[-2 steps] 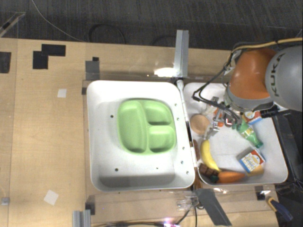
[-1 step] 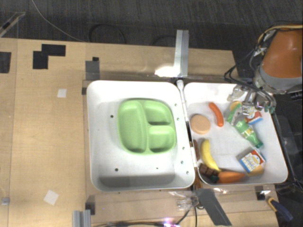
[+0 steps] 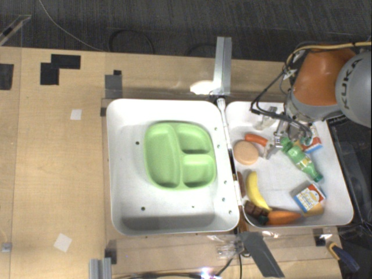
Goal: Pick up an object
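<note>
While the grey arm (image 3: 343, 89) with its orange band reaches in from the right, its gripper (image 3: 286, 139) hangs low over the upper middle of the right bin (image 3: 340, 202), and whether its fingers are apart or together cannot be told, since the wrist and cables cover them from above. The 2 white bins sit side by side on the wooden bench (image 3: 52, 173). The left bin (image 3: 125, 214) carries a green divided plate (image 3: 178, 154) with 3 compartments, lying near its centre. In the right bin, a green bottle (image 3: 302, 160) lies tilted just beside the gripper, to its lower right, and no object can be seen between the fingers. A small orange sausage-shaped piece (image 3: 256, 138) lies to the gripper's left, with a round tan disc (image 3: 245, 152) just below it near the bin's left wall. A banana (image 3: 256, 190) lies lengthwise further down, its lower end touching a dark brown item (image 3: 256, 212) in the lower left corner. A carrot (image 3: 283, 217) lies along the bottom wall beside that item. A small printed box (image 3: 308, 197), blue and orange, rests tilted near the lower right corner. A red and blue item (image 3: 314, 143) peeks out beside the bottle's upper end.
</note>
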`<state>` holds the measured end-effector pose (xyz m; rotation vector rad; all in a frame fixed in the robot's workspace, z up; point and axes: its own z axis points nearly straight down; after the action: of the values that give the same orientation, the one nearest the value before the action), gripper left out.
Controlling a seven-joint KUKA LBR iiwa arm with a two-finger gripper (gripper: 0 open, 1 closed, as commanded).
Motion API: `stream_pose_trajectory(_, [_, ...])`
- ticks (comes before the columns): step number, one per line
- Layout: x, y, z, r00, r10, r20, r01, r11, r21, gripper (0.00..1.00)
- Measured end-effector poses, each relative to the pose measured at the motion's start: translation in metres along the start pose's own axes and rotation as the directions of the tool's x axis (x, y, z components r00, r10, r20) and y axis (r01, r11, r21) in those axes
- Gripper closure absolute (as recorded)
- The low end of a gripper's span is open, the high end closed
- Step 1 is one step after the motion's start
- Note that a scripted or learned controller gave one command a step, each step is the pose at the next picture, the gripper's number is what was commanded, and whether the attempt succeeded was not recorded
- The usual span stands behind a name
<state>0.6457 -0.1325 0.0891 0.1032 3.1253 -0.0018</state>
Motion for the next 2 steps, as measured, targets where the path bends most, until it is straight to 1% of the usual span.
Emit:
stream_pose_trajectory(1, [0.001, -0.056, -0.082, 0.995, -0.101, 0.001, 0.101, 0.995, 0.002, 0.00])
stream_pose_trajectory(2, [-0.022, 0.012, -0.006, 0.999, -0.039, -0.007, 0.039, 0.999, -0.002, 0.00])
